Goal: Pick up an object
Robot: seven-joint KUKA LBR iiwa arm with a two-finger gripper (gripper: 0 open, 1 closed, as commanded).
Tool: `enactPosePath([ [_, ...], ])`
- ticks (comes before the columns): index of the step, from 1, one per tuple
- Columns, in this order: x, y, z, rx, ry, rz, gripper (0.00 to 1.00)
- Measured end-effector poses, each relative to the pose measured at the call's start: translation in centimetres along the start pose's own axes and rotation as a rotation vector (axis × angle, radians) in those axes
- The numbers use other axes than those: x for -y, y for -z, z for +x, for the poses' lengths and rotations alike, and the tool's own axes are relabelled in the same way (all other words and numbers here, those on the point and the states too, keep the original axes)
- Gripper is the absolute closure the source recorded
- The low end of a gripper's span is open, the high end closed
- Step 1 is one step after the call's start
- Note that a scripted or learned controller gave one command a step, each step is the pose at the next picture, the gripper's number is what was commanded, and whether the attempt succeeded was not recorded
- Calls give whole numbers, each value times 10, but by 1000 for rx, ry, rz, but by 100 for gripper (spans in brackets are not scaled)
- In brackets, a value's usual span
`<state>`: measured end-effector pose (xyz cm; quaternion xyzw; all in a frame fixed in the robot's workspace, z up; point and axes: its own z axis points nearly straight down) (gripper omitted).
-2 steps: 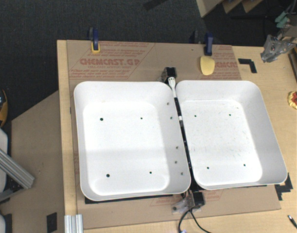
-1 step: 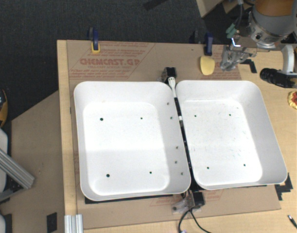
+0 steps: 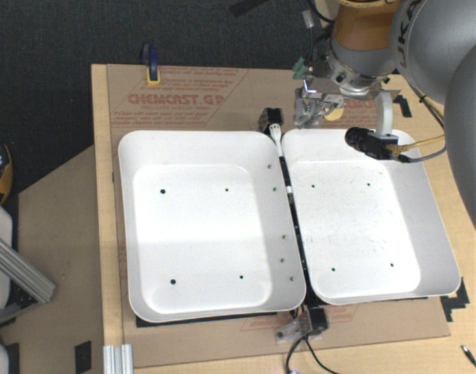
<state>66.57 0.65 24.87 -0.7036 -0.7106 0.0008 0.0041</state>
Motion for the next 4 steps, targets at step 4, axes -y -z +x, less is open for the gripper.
enactPosePath([
  [4, 0, 35, 216, 5, -4, -2, 100],
])
